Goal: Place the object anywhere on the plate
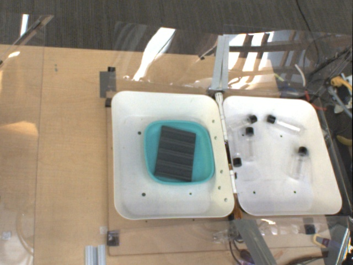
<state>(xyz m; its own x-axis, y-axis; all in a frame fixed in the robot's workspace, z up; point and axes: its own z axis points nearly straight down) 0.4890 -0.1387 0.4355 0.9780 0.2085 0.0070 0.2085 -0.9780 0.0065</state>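
Observation:
A teal square plate point(206, 160) sits in the middle of the left white bin point(127, 148). On the plate lies a dark grey ribbed rectangular block point(175, 153), slightly tilted, covering most of the plate's centre. The right white bin point(320, 192) holds several small clear vials with black caps, among them one vial point(299, 160) near its right side and another vial point(282, 123) near the top.
A metal divider post point(219, 65) rises behind the seam between the two bins. Cables and connectors point(336, 90) crowd the far right edge. Wooden bench surface point(55, 164) stretches to the left of the bins.

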